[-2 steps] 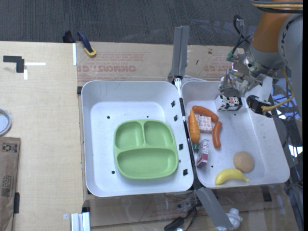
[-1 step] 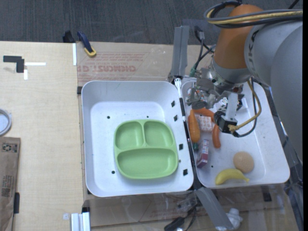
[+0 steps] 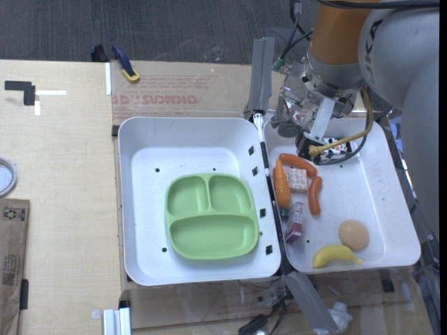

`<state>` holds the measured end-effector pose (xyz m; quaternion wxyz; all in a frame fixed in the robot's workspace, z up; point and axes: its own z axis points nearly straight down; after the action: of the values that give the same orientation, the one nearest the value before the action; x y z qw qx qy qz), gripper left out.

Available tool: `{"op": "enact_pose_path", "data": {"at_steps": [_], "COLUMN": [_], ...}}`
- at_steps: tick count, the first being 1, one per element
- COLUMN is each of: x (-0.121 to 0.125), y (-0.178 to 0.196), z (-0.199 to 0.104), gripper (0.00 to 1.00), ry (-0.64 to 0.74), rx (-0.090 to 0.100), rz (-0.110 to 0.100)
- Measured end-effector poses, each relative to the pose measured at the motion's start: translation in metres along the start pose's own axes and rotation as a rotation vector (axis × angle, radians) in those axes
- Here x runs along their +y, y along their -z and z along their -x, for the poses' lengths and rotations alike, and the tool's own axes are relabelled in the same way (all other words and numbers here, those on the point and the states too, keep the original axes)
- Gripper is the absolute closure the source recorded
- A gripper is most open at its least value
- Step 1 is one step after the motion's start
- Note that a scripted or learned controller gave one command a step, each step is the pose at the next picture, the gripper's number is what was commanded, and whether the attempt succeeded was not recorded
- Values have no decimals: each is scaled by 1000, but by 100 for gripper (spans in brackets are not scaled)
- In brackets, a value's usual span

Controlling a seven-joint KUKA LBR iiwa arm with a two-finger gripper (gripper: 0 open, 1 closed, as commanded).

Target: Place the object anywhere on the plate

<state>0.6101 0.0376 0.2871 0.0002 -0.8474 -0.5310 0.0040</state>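
Note:
A green plate with three compartments lies in the left white bin. The right bin holds an orange carrot, two reddish sausages, a small pink-and-white box, a dark red packet, a yellow banana and a tan round bun. My gripper hangs over the far left corner of the right bin, just above and behind the upper sausage. Nothing from the bin shows in its grasp.
The wall between the two bins runs close beside the carrot. On the wooden bench at the left lie a brown paper bag and a tape roll. A blue-and-yellow clamp lies behind the left bin.

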Motion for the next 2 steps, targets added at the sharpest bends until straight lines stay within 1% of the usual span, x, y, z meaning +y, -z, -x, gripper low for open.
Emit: {"op": "enact_pose_path", "data": {"at_steps": [1,2], "x": [-100,-150], "y": [-85,-101], "z": [23,-7], "gripper": [100,100], "ry": [-83,-83], "rx": [-1,0], "rz": [-4,-3]}}
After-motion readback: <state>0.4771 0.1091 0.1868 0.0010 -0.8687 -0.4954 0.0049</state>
